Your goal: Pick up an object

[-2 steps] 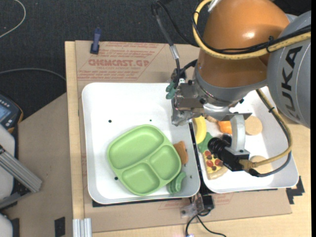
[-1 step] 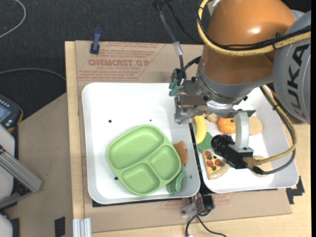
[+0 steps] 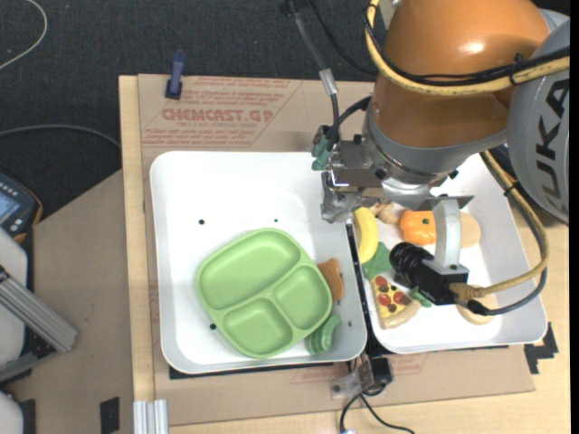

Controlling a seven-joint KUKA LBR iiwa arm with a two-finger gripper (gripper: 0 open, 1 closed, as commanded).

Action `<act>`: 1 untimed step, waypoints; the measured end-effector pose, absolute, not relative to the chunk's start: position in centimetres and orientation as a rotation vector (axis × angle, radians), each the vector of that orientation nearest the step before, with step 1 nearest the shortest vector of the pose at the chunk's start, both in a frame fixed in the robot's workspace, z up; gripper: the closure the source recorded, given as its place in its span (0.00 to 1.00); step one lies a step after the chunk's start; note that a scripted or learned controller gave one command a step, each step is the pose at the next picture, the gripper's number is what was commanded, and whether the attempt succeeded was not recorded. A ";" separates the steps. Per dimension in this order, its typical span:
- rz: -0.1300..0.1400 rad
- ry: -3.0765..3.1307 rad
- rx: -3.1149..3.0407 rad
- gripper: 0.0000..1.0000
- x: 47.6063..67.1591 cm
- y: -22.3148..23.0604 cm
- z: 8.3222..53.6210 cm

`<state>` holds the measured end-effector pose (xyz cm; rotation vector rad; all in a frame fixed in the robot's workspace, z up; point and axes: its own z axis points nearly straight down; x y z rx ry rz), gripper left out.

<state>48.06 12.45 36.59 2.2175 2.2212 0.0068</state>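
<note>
Clearly a robotics lab, not a home or kitchen. Staged on a counter (image 3: 136,242) topped with a protective paper sheet (image 3: 217,111) printed in red lettering, on dark carpet (image 3: 136,16). Fitted with two shallow white bins, the left bin (image 3: 172,242) and the right bin (image 3: 520,251), side by side. Stocked with toy items rather than real food: a green divided plate (image 3: 262,292), a plastic banana (image 3: 365,233), a small pizza slice (image 3: 393,298). Dominated at far right by a large grey and orange industrial arm (image 3: 452,61) trailing yellow cables (image 3: 516,278). Edged at near left by aluminium framing (image 3: 36,315), with loose wires (image 3: 27,25) on the floor.
</note>
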 end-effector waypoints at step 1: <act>0.010 2.221 2.216 1.00 48.1 12.5 37.6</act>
